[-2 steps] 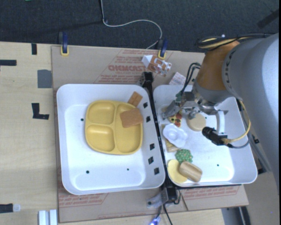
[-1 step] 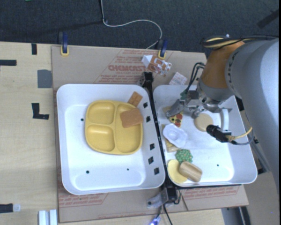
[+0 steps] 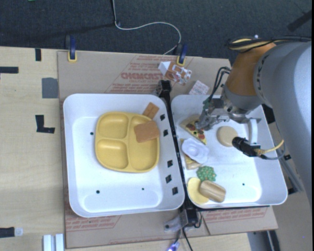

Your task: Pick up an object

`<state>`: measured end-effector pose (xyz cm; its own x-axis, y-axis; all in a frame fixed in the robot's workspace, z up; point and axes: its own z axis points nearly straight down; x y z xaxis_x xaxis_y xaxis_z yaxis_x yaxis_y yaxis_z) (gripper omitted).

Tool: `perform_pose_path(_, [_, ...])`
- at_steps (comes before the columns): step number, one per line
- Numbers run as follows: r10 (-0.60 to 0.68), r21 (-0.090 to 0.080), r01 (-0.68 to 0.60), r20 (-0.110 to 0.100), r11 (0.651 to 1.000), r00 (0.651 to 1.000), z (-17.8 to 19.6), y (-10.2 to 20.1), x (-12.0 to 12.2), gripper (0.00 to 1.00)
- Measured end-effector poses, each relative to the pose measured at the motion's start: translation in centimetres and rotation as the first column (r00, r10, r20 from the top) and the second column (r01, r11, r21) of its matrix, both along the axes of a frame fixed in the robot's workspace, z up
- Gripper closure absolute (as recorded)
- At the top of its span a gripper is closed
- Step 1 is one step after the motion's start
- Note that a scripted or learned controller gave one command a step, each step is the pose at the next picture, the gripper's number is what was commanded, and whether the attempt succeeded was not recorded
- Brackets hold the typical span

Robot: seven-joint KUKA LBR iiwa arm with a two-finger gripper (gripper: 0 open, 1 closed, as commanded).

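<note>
A wooden surface [image 3: 21, 156] carries two white bins on cardboard. The left bin [image 3: 78, 192] holds a yellow divided plate [image 3: 115, 145] with a brown slice of toast [image 3: 146, 132] on its upper right edge. In the right bin [image 3: 261, 192], the gripper [image 3: 203, 120] hangs over a flat pizza slice [image 3: 193, 130], yellow with red spots, at the bin's upper left. Whether the jaws are apart or together cannot be told. Nearby lie a cream round disc [image 3: 226, 136], a white cup [image 3: 194, 151], green broccoli [image 3: 205, 172] and a tan bread roll [image 3: 213, 191].

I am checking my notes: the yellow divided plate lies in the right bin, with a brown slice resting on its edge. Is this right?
Not quite. The camera view shows the yellow divided plate in the left bin, not the right one. The brown slice does rest on its edge.
</note>
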<state>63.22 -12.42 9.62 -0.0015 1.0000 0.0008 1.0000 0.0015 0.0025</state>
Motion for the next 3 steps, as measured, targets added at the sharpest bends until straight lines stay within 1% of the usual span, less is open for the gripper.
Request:
perform_pose_path(1, [0.000, 0.000, 0.000, -0.002, 1.000, 1.000, -0.2, 0.0, -0.1, 0.00])
perform_pose_path(2, [0.001, -0.002, -0.001, -0.004, 1.000, 1.000, -1.2, 2.5, -1.0, 0.00])
perform_pose_path(3, [0.000, -0.001, 0.000, -0.003, 1.000, 1.000, -0.2, 2.5, -0.9, 1.00])
